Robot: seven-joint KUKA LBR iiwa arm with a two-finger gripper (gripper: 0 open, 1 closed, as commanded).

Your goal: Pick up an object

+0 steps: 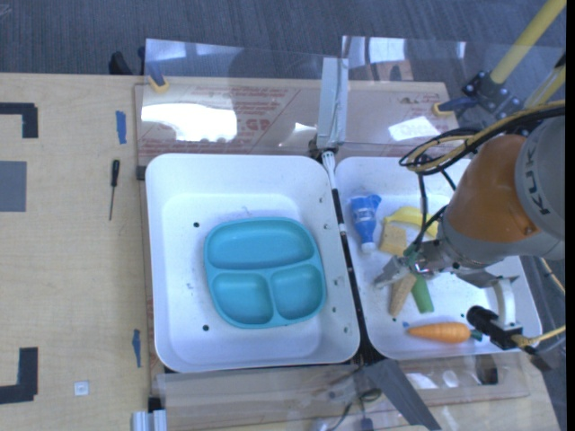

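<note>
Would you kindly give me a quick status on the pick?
Pincer low in right bin, fingers open. Nothing held. Tan piece, green piece right beneath. Carrot nearby.

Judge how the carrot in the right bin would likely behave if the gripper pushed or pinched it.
The carrot is long, round and tapered, so a sideways push would probably roll it in an arc. Its smooth, glossy skin suggests a light plastic toy, apt to slip from a pinch. It lies near the right bin's front wall, which may crowd the fingers.

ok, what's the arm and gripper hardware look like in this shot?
Grey KUKA arm with a wide orange band above the wrist and dark lettering on the grey shell. Black cables loop beside it. The gripper is small, metallic grey, with two thin fingers.
</note>
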